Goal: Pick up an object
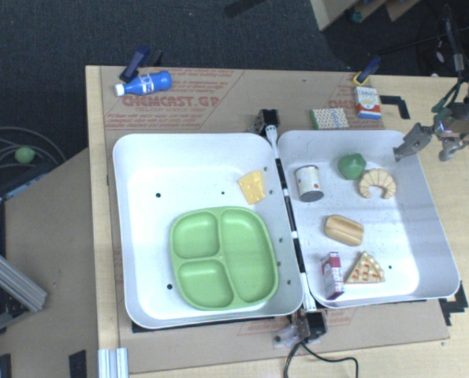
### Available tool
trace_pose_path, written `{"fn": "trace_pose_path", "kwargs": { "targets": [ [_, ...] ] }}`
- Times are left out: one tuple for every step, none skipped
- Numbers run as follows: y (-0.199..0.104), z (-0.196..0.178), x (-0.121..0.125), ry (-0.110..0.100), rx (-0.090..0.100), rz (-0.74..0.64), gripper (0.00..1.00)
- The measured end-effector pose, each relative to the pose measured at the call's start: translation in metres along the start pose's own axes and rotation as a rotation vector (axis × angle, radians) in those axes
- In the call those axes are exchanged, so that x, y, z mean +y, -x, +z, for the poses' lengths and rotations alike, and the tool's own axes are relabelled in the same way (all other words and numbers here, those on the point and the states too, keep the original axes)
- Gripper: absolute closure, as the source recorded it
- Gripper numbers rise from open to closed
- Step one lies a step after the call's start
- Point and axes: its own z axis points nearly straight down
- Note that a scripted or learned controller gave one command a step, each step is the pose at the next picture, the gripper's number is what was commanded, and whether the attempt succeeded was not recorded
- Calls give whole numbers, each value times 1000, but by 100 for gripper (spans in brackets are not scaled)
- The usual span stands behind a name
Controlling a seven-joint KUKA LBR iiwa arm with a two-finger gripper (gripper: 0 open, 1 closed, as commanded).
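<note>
The surface [179, 101] carried two bins; the end effector [431, 140] hovered at three o'clock, spread wide and holding nothing. The croissant [377, 183] lay nearby in the right bin [423, 235], unpicked; grasping remained.

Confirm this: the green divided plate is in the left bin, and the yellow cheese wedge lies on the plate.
Not quite. The camera view shows the green plate in the left bin, but the cheese wedge lies on the bin floor beyond the plate's far right corner, apart from it, not on it.
</note>
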Motion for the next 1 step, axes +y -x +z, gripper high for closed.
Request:
{"fn": "trace_pose_path", "kwargs": {
  "targets": [
    [-14, 135, 53, -6, 2, -1, 0]
  ]
}}
